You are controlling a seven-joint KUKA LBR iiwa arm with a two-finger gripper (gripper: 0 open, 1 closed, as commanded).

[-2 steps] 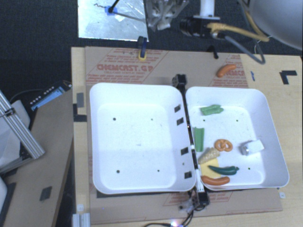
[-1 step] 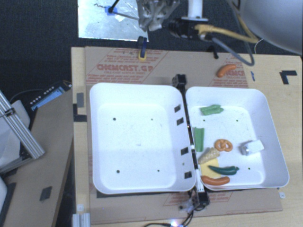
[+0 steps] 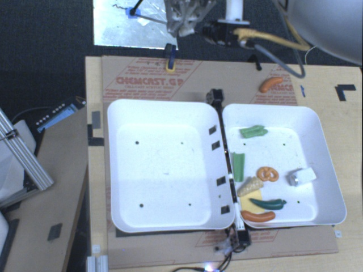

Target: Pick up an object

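My gripper (image 3: 182, 27) hangs high above the back edge of the bench, well behind both bins and far from any object. The right bin (image 3: 326, 152) holds several toy foods: a green pea pod (image 3: 252, 131), a green strip (image 3: 239, 166), a pretzel (image 3: 267, 174), a corn cob (image 3: 249, 186), a dark green pepper (image 3: 269, 203), an orange sausage (image 3: 258, 216) and a white-grey block (image 3: 300, 177). Most of them lie along the bin's left and front sides.
The left bin (image 3: 119, 152) sits beside the right one, joined by black clips (image 3: 215, 146). Another orange sausage (image 3: 271, 84) lies on the cardboard behind the right bin. A yellow-blue clamp (image 3: 170, 58) stands at the back edge. An aluminium frame (image 3: 22, 157) is at far left.
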